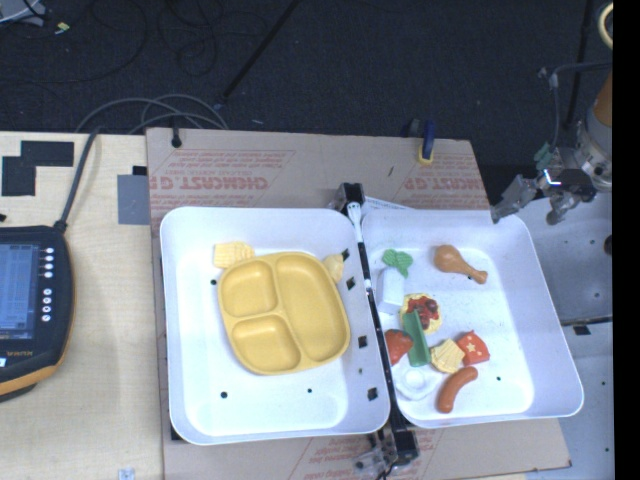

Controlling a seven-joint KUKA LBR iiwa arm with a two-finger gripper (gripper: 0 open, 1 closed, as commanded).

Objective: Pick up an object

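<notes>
Counter space farthest from the claw is carrying a black and orange pendant, parked well outside both bins, I would guess so it is not getting in the arm's way. Moving toward the claw, the left bin is holding a yellow divided tray lying flat. A small yellow waffle piece is tucked against the tray's corner on the side away from the claw.

Closer again, past the clamp where the two bins are meeting, the right bin is holding the scattered toy food, any piece of which could be the object to pick. A green broccoli piece and a brown drumstick are lying nearest the claw, apart from each other and from the rest. Farther from it, a burger, a green strip, a red piece and a sausage are crowding together, some touching.

The claw itself is hanging just outside the right bin's far corner, above the rim rather than over the food. It is carrying nothing I can see, and I cannot tell whether it is set wide or narrow. To my eye the pick is not yet begun. The drumstick looks the easiest target, lying alone with room around it.
</notes>
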